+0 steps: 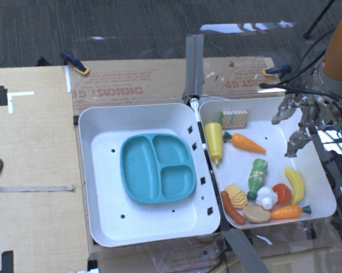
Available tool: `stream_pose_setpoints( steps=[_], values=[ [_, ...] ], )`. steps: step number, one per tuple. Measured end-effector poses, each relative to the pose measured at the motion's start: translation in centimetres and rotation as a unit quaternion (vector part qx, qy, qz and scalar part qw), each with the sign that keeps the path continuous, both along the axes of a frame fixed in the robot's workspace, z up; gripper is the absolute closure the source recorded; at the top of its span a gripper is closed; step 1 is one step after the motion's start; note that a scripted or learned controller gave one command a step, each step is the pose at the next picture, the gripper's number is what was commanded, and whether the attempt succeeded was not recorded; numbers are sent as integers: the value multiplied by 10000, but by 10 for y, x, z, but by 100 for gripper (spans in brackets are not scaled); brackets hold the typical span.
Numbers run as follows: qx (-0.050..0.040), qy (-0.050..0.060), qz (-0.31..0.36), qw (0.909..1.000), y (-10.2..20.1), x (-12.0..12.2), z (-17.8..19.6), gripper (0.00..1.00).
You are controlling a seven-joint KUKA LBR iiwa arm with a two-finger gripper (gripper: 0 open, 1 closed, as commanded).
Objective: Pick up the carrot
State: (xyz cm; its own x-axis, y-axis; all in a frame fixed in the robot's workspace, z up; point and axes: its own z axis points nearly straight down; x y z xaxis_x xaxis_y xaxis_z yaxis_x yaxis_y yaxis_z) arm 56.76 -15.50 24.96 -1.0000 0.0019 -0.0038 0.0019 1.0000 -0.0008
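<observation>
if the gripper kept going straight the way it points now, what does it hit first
Likely bare floor of the right bin, if the gripper points down and left. The banana sits nearer and the carrot further left; depth is unclear.

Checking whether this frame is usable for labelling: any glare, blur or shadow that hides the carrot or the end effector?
Camera view: the carrot is sharp and evenly lit in the right bin; glare streaks sit on the clear sheet behind the bins; the end effector is soft against cables at the bright right side, so its state is unclear.

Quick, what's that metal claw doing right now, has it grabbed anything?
Two-finger metal gripper: open, holding nothing, over the right white bin's edge.
</observation>
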Motion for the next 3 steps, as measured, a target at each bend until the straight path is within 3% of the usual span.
stream_pose_setpoints(
  steps=[1,2,3],
  values=[
    [2,-16,72,10000,12,37,-147,0],
    [5,-15,-2248,9744,6,53,-155,0],
    [7,7,-2837,9589,50,50,-157,0]
  ],
)
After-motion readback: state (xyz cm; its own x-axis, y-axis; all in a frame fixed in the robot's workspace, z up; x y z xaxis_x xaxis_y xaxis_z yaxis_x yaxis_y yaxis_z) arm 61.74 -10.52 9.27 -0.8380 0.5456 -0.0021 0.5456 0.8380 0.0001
